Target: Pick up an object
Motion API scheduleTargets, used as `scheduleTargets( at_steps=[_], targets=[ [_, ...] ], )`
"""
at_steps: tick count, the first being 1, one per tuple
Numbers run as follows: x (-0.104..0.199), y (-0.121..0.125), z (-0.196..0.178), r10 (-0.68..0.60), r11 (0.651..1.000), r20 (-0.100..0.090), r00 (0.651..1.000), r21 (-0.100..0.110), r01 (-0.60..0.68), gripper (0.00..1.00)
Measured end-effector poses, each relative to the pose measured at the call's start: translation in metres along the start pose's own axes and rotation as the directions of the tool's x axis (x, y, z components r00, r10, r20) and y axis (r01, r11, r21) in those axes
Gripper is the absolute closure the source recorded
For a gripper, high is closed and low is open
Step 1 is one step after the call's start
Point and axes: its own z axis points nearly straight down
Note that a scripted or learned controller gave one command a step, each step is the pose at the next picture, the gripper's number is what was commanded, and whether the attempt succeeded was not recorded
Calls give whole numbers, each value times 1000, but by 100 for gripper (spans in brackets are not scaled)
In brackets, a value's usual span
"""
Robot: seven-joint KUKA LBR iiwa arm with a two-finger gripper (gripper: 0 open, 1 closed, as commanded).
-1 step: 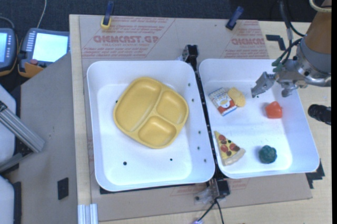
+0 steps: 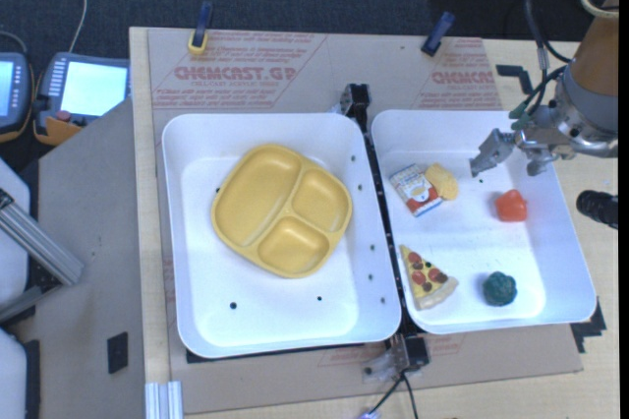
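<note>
My jaws [image 2: 511,153] hang spread apart and empty over the upper right of the right bin [image 2: 580,250], just above a red tomato toy [image 2: 510,206]. Left of it lie a small carton [image 2: 416,190] and a yellow chip [image 2: 442,182]; lower sit a pizza slice [image 2: 428,276] and green broccoli [image 2: 499,288]. A yellow divided plate [image 2: 282,209] fills the left bin [image 2: 187,240].

Open, unladen gripper [image 2: 513,154] above red toy [image 2: 510,206], right bin [image 2: 570,240].
</note>
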Motion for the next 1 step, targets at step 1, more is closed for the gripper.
scheduleTargets(
  at_steps=[1],
  targets=[
    [10,-6,53,0,1000,-2,1000,7,0,0]
  ],
)
